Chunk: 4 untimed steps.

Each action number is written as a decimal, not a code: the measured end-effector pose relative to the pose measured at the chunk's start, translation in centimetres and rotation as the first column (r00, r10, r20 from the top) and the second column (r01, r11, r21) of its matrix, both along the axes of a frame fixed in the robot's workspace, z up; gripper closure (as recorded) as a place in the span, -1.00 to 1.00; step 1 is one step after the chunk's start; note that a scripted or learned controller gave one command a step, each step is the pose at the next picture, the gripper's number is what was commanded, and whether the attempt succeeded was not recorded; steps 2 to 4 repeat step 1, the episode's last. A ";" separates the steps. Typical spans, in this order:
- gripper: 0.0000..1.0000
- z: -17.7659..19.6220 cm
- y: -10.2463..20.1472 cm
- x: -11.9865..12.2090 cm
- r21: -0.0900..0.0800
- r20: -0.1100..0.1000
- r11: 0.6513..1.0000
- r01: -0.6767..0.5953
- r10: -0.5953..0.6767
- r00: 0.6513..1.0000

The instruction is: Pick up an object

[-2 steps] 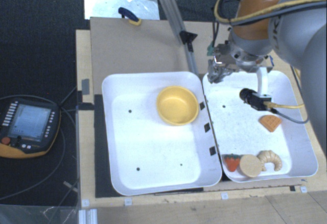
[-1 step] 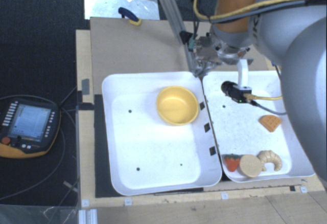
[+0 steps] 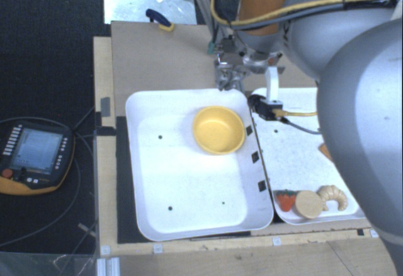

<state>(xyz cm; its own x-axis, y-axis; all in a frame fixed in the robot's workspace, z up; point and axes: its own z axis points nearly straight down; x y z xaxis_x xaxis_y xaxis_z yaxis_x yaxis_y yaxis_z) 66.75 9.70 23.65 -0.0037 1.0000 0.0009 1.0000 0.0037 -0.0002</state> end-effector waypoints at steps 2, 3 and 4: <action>-1.00 0.1 -0.2 0.0 -0.001 0.001 1.000 0.003 -0.003 1.000; -1.00 0.1 -0.2 0.0 -0.001 0.001 1.000 0.003 -0.003 1.000; -1.00 0.1 -0.2 0.0 -0.001 0.001 1.000 0.003 -0.003 1.000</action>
